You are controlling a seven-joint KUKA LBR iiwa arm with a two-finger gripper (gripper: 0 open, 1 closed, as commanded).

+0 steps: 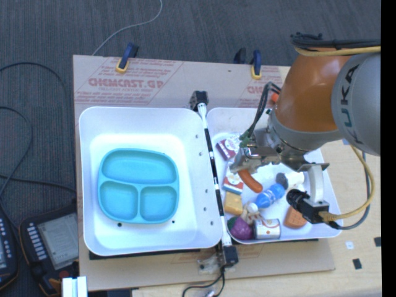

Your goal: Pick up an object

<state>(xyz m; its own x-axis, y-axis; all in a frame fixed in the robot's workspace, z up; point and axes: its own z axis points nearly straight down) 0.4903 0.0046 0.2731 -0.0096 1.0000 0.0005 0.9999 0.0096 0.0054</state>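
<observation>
Your gripper [246, 159] hangs low over the right bin [331, 193], just above the sausage [250, 180] — likely the target. I can't tell how far the fingers are parted or whether they hold anything. Crowding it: blue bottle [270, 196], purple ball [241, 229], yellow block [232, 203]. The tray [138, 185] sits well apart.
</observation>
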